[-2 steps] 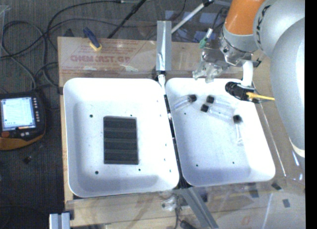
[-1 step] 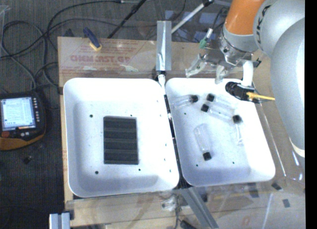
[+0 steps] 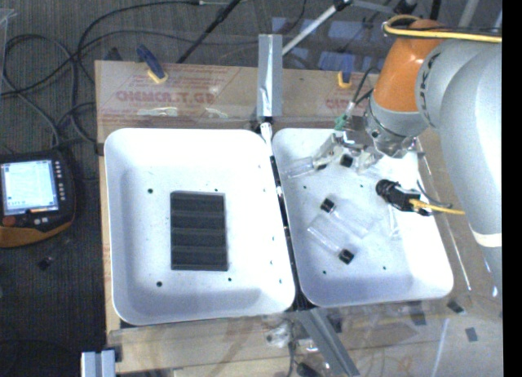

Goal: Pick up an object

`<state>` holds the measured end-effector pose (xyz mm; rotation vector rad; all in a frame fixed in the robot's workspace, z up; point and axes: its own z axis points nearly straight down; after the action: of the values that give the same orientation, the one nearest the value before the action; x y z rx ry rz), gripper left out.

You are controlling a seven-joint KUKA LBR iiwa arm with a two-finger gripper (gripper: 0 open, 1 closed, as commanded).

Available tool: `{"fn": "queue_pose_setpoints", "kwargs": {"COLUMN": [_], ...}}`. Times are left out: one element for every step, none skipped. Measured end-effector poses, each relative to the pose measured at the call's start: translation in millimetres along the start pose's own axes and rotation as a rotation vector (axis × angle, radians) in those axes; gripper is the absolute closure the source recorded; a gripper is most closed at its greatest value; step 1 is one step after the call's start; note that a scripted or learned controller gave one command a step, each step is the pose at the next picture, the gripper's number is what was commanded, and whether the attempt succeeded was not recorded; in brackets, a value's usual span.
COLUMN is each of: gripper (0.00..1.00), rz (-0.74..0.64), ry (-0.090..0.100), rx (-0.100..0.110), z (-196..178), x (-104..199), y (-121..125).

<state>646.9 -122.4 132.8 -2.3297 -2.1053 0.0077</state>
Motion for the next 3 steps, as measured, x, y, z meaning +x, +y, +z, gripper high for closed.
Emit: {"fn": "queue_pose_setpoints", "kwargs": {"gripper": [0.00, 1.00, 0.00], "rz": [-0.096, -0.097, -0.097], "ry": [-0.001, 0.001, 0.001], "rx": [-0.016, -0.019, -0.018], "z": [43, 32, 32], "x": [7, 8, 8], "y": [-42, -41, -41]}}
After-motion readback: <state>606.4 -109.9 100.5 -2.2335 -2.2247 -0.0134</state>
